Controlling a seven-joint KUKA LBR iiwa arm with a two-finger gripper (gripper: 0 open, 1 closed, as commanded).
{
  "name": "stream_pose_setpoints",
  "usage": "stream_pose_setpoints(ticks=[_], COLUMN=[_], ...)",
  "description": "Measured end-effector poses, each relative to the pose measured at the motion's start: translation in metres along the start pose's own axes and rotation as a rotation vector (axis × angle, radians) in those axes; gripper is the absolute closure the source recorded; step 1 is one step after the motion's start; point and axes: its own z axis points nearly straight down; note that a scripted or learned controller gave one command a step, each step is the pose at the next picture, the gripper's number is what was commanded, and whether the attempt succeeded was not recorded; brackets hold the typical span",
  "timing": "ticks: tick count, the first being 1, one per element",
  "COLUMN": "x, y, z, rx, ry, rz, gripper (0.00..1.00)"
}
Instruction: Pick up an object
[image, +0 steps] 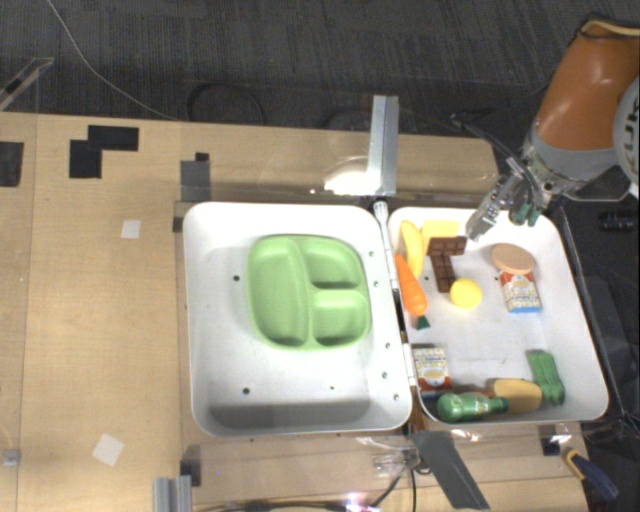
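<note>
I log the pickable items in the right bin (575, 330): a banana (410, 243), carrot (410, 285) and chocolate bar (444, 258) at upper left, a yellow ball (465, 293) just below, a small carton (520, 293) to its right, and a green bottle (470, 405) lying along the near wall.

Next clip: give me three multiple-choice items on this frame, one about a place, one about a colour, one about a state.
1. Where does the green tray lie?
A. left bin
B. right bin
C. on the bench

2. What colour is the ball?
A. red
B. yellow
C. blue

3. How does the end effector stand?
A. over the left bin
B. pressed on the tray
C. above the right bin's far edge, near the chocolate bar

Key:
1 A: the tray rests in the left bin.
2 B: the ball is yellow.
3 C: it hangs by the chocolate bar at the right bin's far edge.
</note>
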Motion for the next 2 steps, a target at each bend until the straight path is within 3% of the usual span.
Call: stream_pose_setpoints(ticks=[1, 2], x=[0.050, 0.041], y=[0.066, 0.079], z=[-0.024, -0.027], rx=[-0.004, -0.003], ry=[0.002, 0.001], rz=[0.204, 0.195], gripper=[1.00, 1.00])
